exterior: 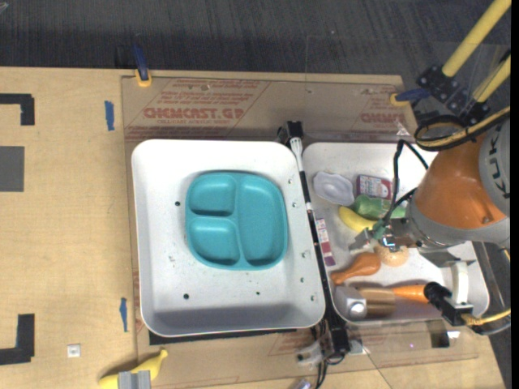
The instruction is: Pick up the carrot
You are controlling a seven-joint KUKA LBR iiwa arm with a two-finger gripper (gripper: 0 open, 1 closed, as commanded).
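In the right bin (357, 154), that's where everything is happening. The carrot (355, 268) lies in the lower half of that bin, toward the side next to the left bin (162, 217). It's on a slant, with the fat end up and to the right and the thin tip pointing down-left toward the divider.

The gripper (388, 237) is down over the clutter in the middle of the bin, just above and to the right of the carrot's fat end. It's close, but I can't say whether it's touching. I also can't tell whether the gripper is spread or pressed together, since the arm (454, 197) and the jumble around it hide that. From this view, nothing reads as clearly pinched.

Other stuff packed around it:
- a small peach round bit (396, 256) right under the gripper, beside the carrot's fat end
- a yellow piece (352, 219) and a green piece (371, 207) just up-left of the gripper
- a pale lid (332, 186) and a pink packet (375, 186) near the far wall
- an orange-and-brown stick (397, 292) lying flat just below the carrot, near the front wall

The left bin has a teal divided plate (238, 220) sitting in the middle of it, well apart from the gripper.
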